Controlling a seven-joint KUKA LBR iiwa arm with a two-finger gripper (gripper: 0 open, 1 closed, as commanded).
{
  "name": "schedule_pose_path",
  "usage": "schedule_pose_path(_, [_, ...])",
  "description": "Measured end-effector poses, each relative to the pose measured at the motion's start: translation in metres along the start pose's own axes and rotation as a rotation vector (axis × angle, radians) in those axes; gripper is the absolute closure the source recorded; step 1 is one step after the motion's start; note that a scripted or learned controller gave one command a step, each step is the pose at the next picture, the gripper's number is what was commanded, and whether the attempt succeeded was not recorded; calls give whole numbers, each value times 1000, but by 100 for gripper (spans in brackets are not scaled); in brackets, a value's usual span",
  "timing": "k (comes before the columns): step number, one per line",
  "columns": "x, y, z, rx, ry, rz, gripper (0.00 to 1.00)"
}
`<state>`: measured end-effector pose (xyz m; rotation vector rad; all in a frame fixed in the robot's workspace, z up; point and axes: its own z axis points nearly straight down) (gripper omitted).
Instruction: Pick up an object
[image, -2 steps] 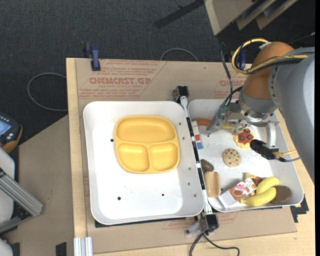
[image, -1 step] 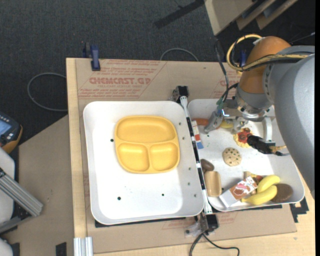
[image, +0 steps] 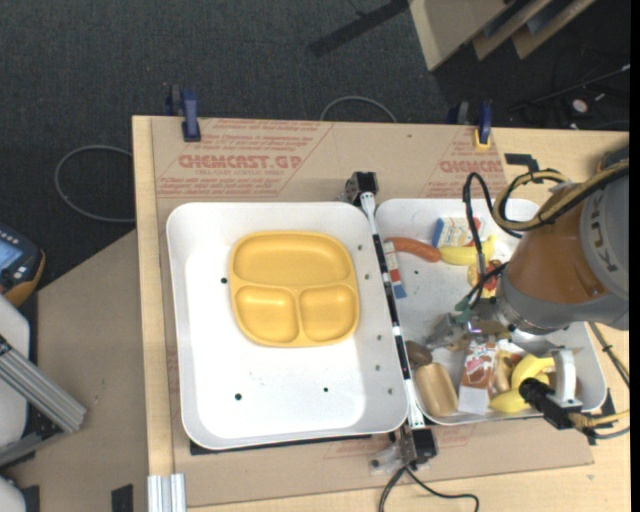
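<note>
so the arm (image: 560, 265) is reaching over the right bin (image: 425, 215), wrist low over the clutter at its near end. the gripper (image: 490, 335) is buried behind the wrist, so i can't tell its state. closest candidate looks like the banana (image: 527, 372), just to the near side of it, with a bread roll (image: 435, 388) further left toward the divider. an orange carrot (image: 415, 248) lies at the far end. left bin (image: 200, 400) holds 1 yellow tray (image: 293, 287).
</note>
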<state>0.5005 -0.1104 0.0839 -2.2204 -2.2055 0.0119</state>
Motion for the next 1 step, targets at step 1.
schedule_pose_path(1, [-50,-22,-1,-13,-4,-2,0])
